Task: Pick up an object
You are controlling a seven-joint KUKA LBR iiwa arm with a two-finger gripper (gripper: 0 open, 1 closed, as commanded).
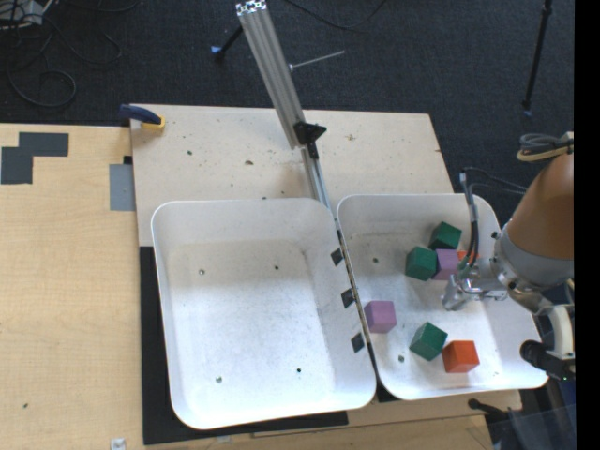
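The gripper (pixel 457 296) hangs low in the right bin (pixel 394 216) — just beside a pink block (pixel 446 262) and green block (pixel 421 262) — whether its grip is apart or together, I cannot tell.

Pink block (pixel 447 262) partly hidden behind the tool (pixel 457 295); finger state unclear.

Jaws (pixel 457 293) amid blocks, rt bin (pixel 398 209)
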